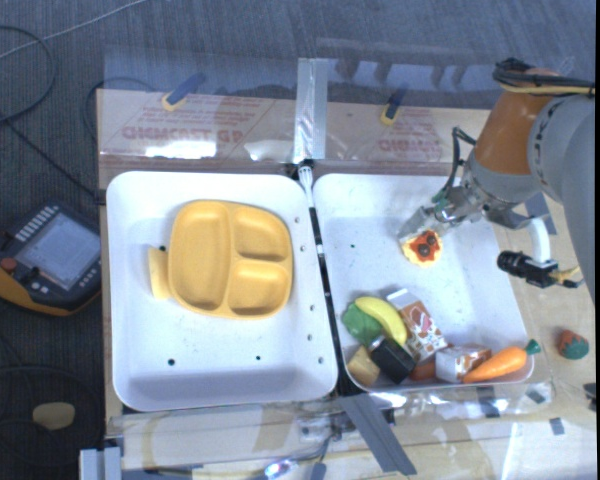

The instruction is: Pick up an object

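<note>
At the near edge of the right-hand shallow white bin lies a heap of toy food: an orange plastic carrot along the front wall, a small red-and-white printed carton, a black block, a yellow plastic banana resting across a green rounded piece, and a pale tan lump in the corner. Farther back in the same bin, well apart from the heap, sits a small yellow-and-red toy item with a dark centre. The grey arm with its orange band reaches in from the right, and its two-finger gripper is lowered just above and beside that item; whether it touches the item, and how the tool is set, cannot be told from this slant. The left-hand white bin holds a yellow plastic divided tray, lying flat near its middle. A yellow-cased handheld pendant with a grey screen rests on the dark floor to the left of the bench.
</note>
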`<action>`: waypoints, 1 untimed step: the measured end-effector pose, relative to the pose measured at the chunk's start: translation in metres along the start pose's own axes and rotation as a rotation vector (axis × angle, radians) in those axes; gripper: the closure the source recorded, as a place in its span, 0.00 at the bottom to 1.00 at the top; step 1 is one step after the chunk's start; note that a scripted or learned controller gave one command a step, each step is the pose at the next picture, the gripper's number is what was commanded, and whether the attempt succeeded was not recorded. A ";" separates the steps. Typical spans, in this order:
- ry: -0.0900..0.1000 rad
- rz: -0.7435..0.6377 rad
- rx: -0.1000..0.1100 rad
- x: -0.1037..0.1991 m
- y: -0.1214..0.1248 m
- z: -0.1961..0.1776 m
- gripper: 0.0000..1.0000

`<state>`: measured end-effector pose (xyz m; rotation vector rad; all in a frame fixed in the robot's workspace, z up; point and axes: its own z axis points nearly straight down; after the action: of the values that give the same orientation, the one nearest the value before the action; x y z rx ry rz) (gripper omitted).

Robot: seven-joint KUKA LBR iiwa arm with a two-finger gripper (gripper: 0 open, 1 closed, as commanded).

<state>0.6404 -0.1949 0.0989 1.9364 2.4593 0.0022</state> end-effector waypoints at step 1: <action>0.009 -0.111 0.007 0.090 0.008 -0.121 1.00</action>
<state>0.6258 -0.1053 0.2189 1.8034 2.5723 0.0011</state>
